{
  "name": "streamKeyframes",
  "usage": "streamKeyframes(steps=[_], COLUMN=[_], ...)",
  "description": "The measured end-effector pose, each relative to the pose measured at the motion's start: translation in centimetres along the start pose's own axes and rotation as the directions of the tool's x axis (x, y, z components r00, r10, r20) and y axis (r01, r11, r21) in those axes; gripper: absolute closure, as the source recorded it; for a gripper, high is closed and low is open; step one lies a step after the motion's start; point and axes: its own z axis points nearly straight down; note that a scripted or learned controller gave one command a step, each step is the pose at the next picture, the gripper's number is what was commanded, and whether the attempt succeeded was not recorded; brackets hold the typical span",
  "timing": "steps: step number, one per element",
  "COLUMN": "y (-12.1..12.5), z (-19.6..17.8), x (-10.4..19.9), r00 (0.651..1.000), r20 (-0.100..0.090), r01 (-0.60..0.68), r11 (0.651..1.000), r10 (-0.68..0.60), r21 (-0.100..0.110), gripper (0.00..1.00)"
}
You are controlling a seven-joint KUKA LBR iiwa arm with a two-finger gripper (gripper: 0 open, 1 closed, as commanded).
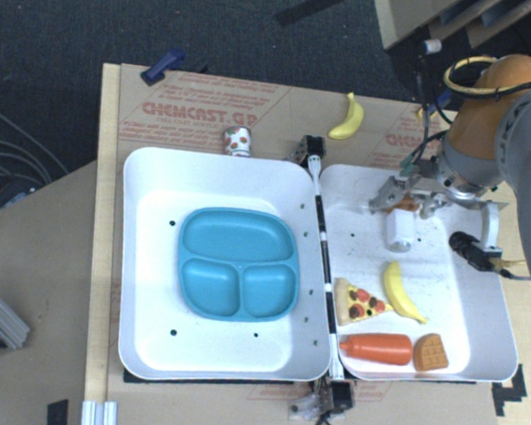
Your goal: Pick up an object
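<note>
My gripper (401,232) hangs over the upper part of the right bin (485,320), well apart from the banana (402,292), pizza slice (360,303), sausage (376,347) and waffle (431,352) (all bunched near the front). Descending here, I'd grab bare floor. My wrist points straight down; whether I'm spread or pinched, I cannot tell.
</note>
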Motion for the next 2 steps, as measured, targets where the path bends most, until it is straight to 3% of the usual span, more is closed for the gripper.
streamKeyframes(steps=[1,2], y=[0.1,-5.9], z=[-1.0,-12.3], x=[0.0,5.2], r00=[1.0,1.0], r20=[0.002,-0.003], r01=[0.001,-0.001], r11=[1.0,1.0], r10=[-0.001,0.001], r21=[-0.002,0.001], gripper=[1.0,1.0])
